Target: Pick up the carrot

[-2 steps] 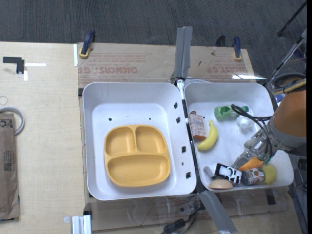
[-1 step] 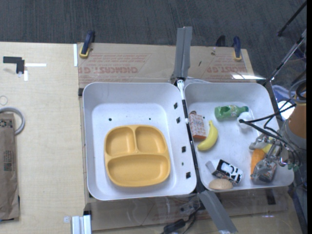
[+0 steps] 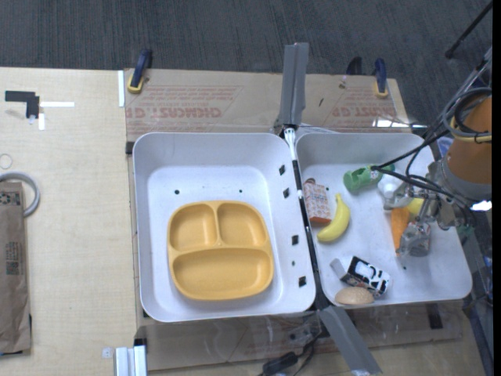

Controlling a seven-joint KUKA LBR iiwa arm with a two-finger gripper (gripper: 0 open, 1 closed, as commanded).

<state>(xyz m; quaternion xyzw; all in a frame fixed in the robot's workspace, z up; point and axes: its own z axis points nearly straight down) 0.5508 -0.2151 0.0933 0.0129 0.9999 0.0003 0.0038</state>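
Camera view from above looks down on two white bins, and the carrot (image 3: 399, 227) lies in the right bin (image 3: 446, 284), toward its right side. It is a short orange piece, tapered, lying roughly lengthwise toward the near edge, with its upper end partly covered by the gripper (image 3: 416, 237) and its cabling. The gripper hangs low over the bin floor, just to the right of the carrot and touching or nearly touching it; how far the claw stands open, and whether it has hold of anything, cannot be told from this angle. Left of the carrot lies a yellow banana (image 3: 337, 219), and beside that a small red-and-white packet (image 3: 316, 200). A green object (image 3: 360, 178) sits toward the far side of the bin. Near the front edge are a black-and-white toy (image 3: 366, 272) and a tan, bread-like lump (image 3: 354, 295). The left bin (image 3: 149, 210) holds a yellow divided plate (image 3: 221, 249).
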